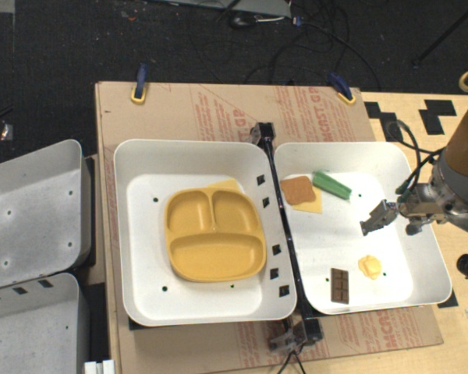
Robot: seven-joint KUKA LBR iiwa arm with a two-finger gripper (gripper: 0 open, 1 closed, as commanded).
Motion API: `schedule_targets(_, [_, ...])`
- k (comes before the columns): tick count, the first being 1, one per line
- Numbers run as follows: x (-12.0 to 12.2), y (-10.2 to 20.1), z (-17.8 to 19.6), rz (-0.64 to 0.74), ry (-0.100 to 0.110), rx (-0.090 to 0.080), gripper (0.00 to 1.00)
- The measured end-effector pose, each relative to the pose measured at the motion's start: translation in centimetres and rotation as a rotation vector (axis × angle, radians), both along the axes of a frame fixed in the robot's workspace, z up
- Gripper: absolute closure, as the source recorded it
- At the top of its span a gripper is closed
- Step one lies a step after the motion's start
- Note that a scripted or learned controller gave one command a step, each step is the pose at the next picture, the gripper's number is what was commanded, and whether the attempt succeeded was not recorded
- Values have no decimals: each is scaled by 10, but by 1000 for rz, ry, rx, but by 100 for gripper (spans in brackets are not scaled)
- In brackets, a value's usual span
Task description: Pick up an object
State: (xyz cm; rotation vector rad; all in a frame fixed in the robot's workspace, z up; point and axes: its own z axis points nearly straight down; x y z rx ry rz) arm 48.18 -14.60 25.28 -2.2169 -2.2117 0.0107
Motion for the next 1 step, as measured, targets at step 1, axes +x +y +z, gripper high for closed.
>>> schedule_targets(1, [2, 0, 5, 3, -12, -2, 0])
